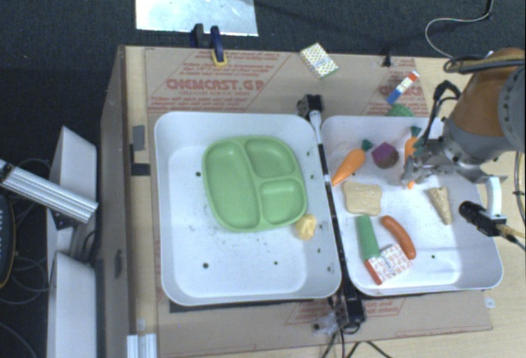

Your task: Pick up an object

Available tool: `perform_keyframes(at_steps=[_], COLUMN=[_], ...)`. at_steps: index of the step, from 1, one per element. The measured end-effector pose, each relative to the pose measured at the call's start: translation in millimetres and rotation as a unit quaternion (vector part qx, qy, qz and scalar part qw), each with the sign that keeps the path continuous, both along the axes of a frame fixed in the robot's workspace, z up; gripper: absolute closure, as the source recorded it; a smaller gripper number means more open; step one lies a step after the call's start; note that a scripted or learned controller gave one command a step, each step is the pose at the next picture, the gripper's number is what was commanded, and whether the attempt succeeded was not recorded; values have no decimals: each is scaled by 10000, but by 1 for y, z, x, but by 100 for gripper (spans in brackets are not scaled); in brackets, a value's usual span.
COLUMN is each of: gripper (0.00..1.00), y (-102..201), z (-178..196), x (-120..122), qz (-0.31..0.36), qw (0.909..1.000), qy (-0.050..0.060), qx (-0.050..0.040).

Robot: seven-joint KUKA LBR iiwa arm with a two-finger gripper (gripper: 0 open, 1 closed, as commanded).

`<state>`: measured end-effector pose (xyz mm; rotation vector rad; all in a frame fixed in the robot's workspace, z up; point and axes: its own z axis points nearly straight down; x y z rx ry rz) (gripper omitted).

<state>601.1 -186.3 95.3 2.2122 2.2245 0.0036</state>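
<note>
My gripper (413,173) hangs low over the upper middle of the right bin (472,270), reaching in from the right under the orange-banded wrist. Just left of it lie a purple toy (385,154) and a carrot (349,165). A small orange piece (410,145) sits right above the gripper. A pale bread slice (362,199) lies below and to the left, and a tan wedge (441,204) below and to the right. I see nothing clearly held.
The front of the right bin holds a green cucumber (366,235), a red sausage (399,236) and a red-white box (389,263). The left bin (177,184) holds a green divided plate (253,182) and a small yellow piece (306,227). Loose items lie on the bench behind.
</note>
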Motion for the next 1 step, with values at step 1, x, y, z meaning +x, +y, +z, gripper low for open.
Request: perform_keyframes(at_steps=[1], gripper=[100], y=[68], z=[131], x=[30], qz=[0], qw=[10000], qy=[-8], qx=[7])
